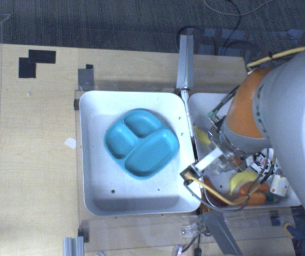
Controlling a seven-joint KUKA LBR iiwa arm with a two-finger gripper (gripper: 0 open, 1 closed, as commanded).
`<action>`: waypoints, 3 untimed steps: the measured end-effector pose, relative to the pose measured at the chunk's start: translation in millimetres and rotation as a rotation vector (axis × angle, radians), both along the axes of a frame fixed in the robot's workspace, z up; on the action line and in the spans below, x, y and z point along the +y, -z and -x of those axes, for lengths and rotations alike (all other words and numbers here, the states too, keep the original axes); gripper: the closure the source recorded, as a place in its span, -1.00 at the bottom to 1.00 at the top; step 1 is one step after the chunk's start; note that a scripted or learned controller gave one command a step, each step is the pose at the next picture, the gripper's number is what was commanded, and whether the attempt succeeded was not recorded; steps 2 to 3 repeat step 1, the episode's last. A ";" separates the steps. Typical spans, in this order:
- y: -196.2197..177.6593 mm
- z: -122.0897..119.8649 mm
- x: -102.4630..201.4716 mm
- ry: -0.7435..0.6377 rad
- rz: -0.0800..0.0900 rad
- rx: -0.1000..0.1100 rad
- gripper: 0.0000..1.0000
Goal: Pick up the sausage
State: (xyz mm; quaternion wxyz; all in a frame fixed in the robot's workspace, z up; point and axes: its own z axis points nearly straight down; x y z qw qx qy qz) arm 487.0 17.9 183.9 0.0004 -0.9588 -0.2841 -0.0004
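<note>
The arm reaches down into the right bin [195,103], and its orange band [243,113] and grey wrist cover most of that bin. My gripper [212,167] is low over the bin's front left part. A dark reddish-brown curved piece [212,192], which looks like the sausage, lies just below the gripper along the bin's front wall. I cannot tell whether the gripper touches it. Beside it lie a yellow banana-like item [240,181] and an orange carrot-like item [254,199].
The left bin [96,196] holds a blue divided plate [142,143] at its middle. Another yellow item [201,136] lies by the right bin's left wall. A white object [278,185] sits at the right bin's front right. A metal post [183,63] stands between the bins at the back.
</note>
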 end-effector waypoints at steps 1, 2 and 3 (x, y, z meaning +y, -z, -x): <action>-37.6 -0.2 52.9 -0.196 0.000 -0.001 1.00; -37.6 -0.2 52.9 -0.196 0.000 -0.001 1.00; -37.6 -0.2 52.9 -0.196 0.000 -0.001 1.00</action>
